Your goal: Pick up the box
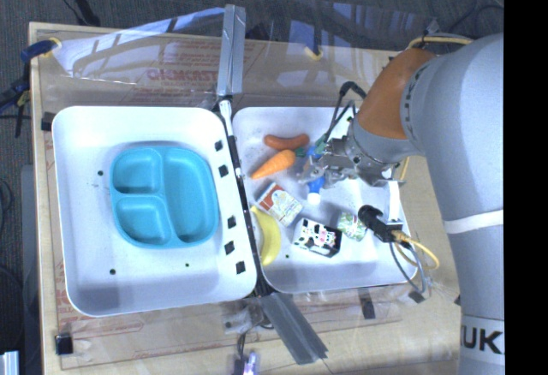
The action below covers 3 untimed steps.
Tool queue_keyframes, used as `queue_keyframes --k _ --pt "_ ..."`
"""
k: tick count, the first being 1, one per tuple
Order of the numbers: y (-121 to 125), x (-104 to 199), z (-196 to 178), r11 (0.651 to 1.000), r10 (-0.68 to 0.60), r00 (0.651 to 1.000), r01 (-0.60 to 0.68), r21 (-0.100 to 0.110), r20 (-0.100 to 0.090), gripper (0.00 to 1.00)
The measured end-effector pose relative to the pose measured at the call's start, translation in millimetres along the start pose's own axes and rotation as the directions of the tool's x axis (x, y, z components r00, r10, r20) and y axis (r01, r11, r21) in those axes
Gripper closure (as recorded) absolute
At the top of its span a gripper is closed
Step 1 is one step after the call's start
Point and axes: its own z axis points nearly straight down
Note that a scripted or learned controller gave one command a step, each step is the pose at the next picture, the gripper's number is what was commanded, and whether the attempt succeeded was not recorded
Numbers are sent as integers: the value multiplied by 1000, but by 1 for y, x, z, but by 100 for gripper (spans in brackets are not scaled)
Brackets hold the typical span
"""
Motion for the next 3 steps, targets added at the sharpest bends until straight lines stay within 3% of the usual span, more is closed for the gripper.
queue_keyframes --k 2,3 --pt "0 2 -18 1000 -11 1000 11 3 0 100" --pt "48 26 7 990 142 990 -142 2 3 100"
